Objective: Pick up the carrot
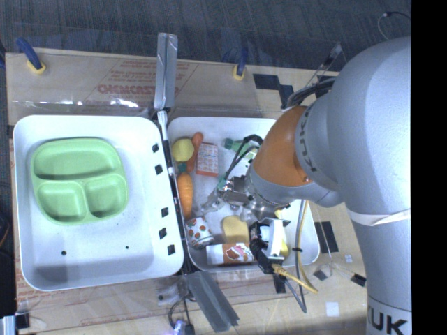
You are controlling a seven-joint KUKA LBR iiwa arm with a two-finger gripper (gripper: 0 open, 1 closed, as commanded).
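The carrot (185,194) is an orange stick lying lengthwise along the left wall of the right bin (313,249), with nothing touching it. My gripper (222,192) hangs over the middle of that bin, just right of the carrot and apart from it. The grey arm with its orange band (279,155) reaches in from the right and hides the bin's right half.
Around the carrot lie a yellow fruit (183,149), a small red-orange item (198,139), a red and white packet (207,159), a printed can (198,230), a yellow block (235,227) and a small jar (234,253). The left bin (42,271) holds a green divided plate (79,180).
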